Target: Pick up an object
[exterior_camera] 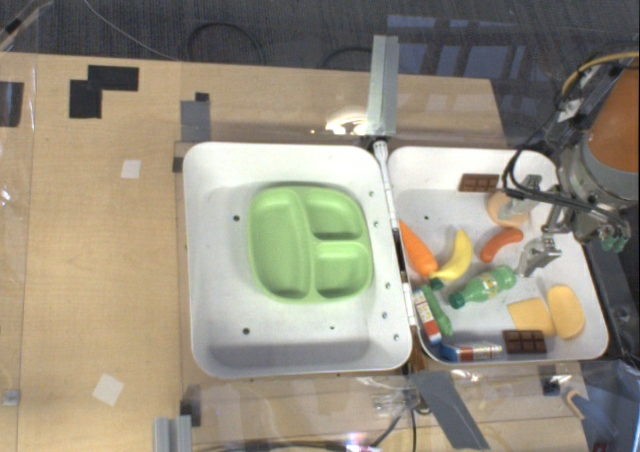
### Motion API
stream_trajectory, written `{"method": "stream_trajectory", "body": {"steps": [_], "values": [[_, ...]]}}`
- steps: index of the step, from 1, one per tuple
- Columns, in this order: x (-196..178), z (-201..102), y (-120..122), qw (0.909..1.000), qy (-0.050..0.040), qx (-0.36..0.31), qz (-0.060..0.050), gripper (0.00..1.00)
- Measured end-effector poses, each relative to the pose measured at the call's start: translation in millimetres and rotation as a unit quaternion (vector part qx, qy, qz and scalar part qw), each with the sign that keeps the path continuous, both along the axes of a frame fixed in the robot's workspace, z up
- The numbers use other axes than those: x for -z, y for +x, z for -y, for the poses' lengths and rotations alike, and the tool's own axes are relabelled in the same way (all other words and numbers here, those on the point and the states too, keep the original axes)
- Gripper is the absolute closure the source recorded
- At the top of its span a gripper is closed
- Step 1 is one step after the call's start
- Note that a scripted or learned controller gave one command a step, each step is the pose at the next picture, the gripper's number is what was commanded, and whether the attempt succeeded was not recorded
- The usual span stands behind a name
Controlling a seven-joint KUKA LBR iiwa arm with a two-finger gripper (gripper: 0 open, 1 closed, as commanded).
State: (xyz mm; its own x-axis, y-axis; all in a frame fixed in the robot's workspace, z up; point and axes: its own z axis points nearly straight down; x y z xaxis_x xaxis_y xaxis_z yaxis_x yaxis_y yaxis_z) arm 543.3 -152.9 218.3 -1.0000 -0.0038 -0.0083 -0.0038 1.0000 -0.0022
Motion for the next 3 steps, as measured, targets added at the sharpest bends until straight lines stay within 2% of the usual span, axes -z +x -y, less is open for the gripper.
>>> {"method": "stream_trajectory", "body": {"steps": [1,2,3], "values": [[92.4,-3.6,74.0,1.0000,0.0021,-0.007,-0.004,0.00],[127.9,-64.9,29.4,1.0000,0.0006,-0.003,0.004,0.00],[126.8,-64.3,-8.4,0.9931,-0.0016,-0.117,0.007,0.00]]}}
